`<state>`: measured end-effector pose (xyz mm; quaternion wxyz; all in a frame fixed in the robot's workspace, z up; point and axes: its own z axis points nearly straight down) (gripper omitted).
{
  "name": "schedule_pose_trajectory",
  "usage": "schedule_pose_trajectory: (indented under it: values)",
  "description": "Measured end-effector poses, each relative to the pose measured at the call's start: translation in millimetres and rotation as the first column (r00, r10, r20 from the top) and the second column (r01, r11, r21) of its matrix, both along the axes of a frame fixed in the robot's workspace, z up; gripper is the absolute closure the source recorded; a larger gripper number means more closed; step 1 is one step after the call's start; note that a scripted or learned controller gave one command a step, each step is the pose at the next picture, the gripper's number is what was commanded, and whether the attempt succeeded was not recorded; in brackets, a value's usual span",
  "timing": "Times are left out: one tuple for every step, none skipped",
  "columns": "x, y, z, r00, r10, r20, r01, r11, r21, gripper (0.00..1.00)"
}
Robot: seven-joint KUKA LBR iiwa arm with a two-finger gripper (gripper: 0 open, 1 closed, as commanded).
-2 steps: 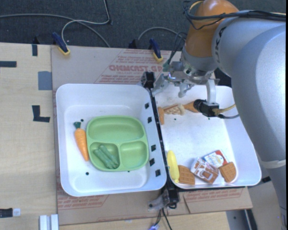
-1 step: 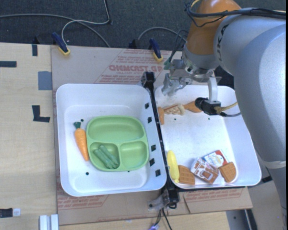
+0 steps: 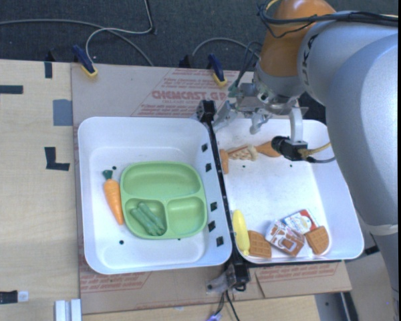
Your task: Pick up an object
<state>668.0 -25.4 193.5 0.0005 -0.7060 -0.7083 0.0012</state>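
Camera view: gripper [image 3: 254, 116] hangs over right bin's [image 3: 334, 179] far edge, state of grip unreadable, nothing visibly held; nearest candidate, pale pastry piece [image 3: 242, 154], lies just below it, so pick remains undone.

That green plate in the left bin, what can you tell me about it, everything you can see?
The green plate looks like smooth plastic, rounded and split by raised ridges into three compartments: a wide one along the far side and two smaller ones nearer the camera. It lies flat on the floor of the left bin. The near-left compartment holds green bean pods. A toy carrot lies along its left edge, touching or nearly so.
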Motion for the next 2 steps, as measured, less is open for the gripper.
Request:
schedule_pose_trajectory:
  values:
    - [-16.4,-4.5,-9.6,1.000,-0.002,0.000,0.002,1.000,-0.001,0.00]
    - [-0.2,-99.0,-17.9,1.000,-0.004,0.001,0.004,1.000,-0.001,0.00]
